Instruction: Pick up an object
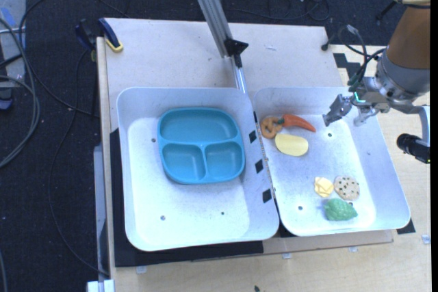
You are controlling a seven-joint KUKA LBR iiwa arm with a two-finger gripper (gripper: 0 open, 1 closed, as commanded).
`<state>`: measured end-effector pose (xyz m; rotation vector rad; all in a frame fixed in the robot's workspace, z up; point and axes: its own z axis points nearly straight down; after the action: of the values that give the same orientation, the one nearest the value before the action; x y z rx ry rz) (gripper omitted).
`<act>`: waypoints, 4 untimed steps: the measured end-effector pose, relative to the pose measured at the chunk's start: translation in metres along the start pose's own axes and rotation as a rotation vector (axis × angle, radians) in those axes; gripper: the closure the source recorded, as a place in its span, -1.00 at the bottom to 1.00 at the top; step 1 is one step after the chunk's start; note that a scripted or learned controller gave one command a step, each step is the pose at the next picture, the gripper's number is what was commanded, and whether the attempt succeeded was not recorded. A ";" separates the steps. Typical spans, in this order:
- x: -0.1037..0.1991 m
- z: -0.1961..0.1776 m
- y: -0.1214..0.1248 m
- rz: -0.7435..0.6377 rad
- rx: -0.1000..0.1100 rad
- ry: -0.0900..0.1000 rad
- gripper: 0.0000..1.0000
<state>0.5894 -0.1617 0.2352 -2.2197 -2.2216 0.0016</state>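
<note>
**Open claw above the right bin's upper edge**

The gripper [349, 111] sits at the right of the frame, its two dark fingers spread apart with nothing between them, hanging over the upper right part of the right bin [380, 167]. Behind it rise the grey wrist and the orange band of the arm [410, 31].

Left of the claw, near the bin's upper left corner, lie a slim orange carrot [298, 122], a small brown pretzel [271, 126] touching its blunt end, and a smooth pale-yellow oval potato slice [292, 145] just below them. Toward the lower right lie a lumpy yellow piece [324, 186], a round speckled cookie [347, 187] beside it, and a rough green clump [340, 210] below both.

The left bin [137, 215] holds a glossy blue three-compartment tray [202, 145] with rounded corners.
</note>
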 end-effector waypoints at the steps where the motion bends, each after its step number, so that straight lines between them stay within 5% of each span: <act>1: 0.000 -0.001 0.000 0.000 -0.002 0.000 -1.00; 4: 0.006 0.143 -0.005 0.001 -0.004 -0.001 -1.00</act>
<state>0.5837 -0.1557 0.0923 -2.2230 -2.2228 -0.0016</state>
